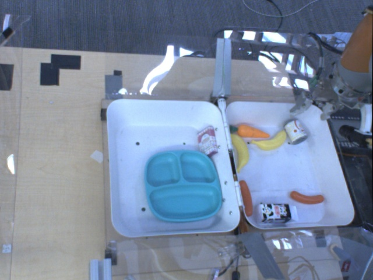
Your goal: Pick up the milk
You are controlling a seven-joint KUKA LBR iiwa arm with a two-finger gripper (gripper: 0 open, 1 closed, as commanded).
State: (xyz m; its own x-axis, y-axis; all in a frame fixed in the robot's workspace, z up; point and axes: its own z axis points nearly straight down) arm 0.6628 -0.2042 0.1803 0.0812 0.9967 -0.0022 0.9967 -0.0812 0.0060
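Observation:
The milk is a small carton with black-and-white cow patches, lying on its side by the front wall of the right bin. My gripper hangs over that bin's far right corner, well behind the milk and just beyond a small white can. Nothing is visibly held in it. The arm, with its orange band, comes in from the upper right.
The right bin also holds a carrot, two bananas, and two sausages flanking the milk. In the left bin sit a blue divided plate and a small red packet.

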